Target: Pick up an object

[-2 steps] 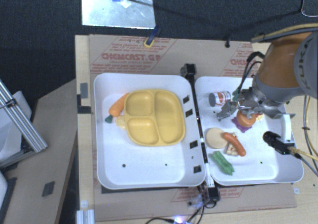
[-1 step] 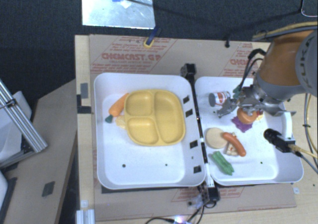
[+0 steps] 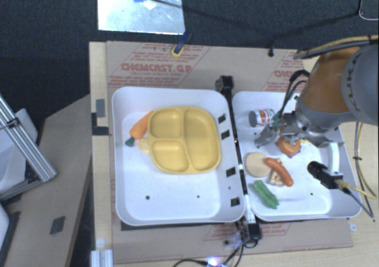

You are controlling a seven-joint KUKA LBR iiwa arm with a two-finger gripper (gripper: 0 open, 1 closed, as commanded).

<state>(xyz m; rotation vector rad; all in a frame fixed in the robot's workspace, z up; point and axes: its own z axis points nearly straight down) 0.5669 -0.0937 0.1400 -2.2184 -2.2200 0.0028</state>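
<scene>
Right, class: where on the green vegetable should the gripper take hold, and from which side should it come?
Probably across the middle of the green vegetable, from straight above. It lies flat, long and narrow, with clear room along both long sides; the sausage sits close to its upper end.

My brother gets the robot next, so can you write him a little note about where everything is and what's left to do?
Gripper: low in the right bin, between the can and the orange piece. I can't tell whether it has hold of anything.
Also in the right bin: pale round piece, sausage lying against it, green piece nearer the front.
Left bin: yellow divided plate, carrot at its left edge.
Done: nothing is seen lifted.
Left: grip one object and raise it.
</scene>
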